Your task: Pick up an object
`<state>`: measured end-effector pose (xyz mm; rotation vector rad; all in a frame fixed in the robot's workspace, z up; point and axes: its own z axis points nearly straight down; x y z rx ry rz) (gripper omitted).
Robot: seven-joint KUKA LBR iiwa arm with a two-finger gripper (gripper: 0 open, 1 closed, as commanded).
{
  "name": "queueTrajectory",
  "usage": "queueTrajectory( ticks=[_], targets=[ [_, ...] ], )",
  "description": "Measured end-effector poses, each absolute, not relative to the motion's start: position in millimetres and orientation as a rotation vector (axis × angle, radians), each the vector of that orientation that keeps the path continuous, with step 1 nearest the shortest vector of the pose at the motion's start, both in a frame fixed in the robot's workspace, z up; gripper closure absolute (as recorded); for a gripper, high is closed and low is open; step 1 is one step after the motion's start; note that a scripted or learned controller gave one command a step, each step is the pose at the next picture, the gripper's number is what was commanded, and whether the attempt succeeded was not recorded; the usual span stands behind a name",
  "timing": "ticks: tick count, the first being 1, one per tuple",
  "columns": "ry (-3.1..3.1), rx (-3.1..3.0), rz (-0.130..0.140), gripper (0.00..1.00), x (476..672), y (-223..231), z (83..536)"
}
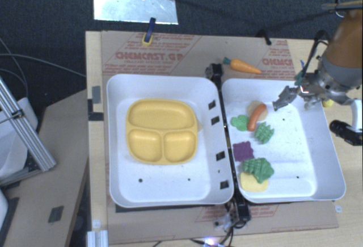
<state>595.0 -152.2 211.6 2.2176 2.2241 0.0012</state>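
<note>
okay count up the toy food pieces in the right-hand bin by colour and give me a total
Green: 3, a flat piece, a ridged piece and a bumpy piece
Orange-red: 1, the sausage-shaped piece
Purple: 1
Yellow: 1, partly under the bumpy green piece
Total: 6

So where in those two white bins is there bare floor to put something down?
Right bin: bare floor along its right half, below the gripper. Its left side is crowded with toy food. Left bin: the yellow tray fills the middle, leaving bare strips along the edges, widest in front.
</note>
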Motion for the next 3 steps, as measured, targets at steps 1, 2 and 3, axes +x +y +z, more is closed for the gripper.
queueTrajectory(
  ticks=[1,2,3],
  targets=[
    [2.224,2.215,0.001,0.00,638.8,-175.8,105.2],
    [2.235,2.214,0.002,0.00,575.9,-89.9,136.8],
    [2.215,2.213,0.006,0.00,564.3,-90.2,87.3]
  ],
)
